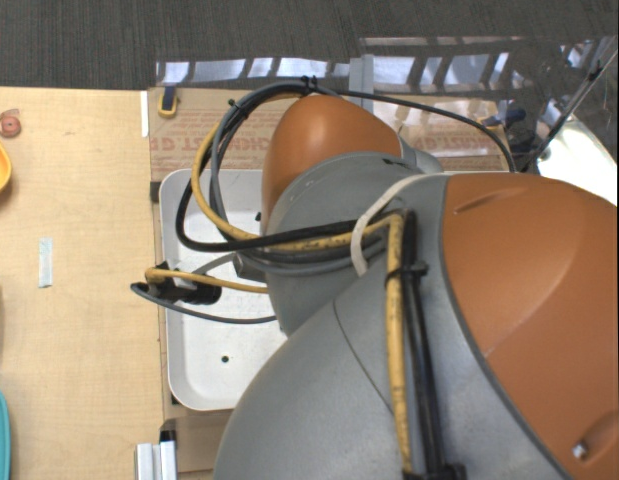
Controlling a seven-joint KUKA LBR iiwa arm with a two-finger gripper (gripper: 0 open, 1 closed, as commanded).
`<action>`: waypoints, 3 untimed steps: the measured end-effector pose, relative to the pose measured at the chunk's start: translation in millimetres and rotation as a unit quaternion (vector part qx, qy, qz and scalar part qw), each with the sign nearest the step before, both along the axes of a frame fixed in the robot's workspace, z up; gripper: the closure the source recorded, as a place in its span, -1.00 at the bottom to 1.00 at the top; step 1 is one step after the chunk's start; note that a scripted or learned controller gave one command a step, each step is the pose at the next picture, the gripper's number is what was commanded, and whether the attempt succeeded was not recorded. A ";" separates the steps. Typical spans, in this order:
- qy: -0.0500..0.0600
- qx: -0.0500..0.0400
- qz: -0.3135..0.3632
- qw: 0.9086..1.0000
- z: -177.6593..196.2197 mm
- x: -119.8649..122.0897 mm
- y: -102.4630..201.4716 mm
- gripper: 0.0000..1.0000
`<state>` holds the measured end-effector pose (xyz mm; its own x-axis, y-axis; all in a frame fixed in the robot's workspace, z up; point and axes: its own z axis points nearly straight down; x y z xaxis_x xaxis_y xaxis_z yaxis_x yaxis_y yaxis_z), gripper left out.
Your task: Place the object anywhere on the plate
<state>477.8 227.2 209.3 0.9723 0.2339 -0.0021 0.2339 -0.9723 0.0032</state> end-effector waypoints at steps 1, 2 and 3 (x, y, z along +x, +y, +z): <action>0.000 0.000 0.000 1.000 0.0 0.0 0.0 -1.00; 0.000 0.000 0.000 1.000 0.0 0.0 0.0 -1.00; 0.000 0.000 0.000 1.000 0.0 0.0 0.0 -1.00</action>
<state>477.8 227.2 209.3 0.9723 0.2339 -0.0022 0.2339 -0.9723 0.0032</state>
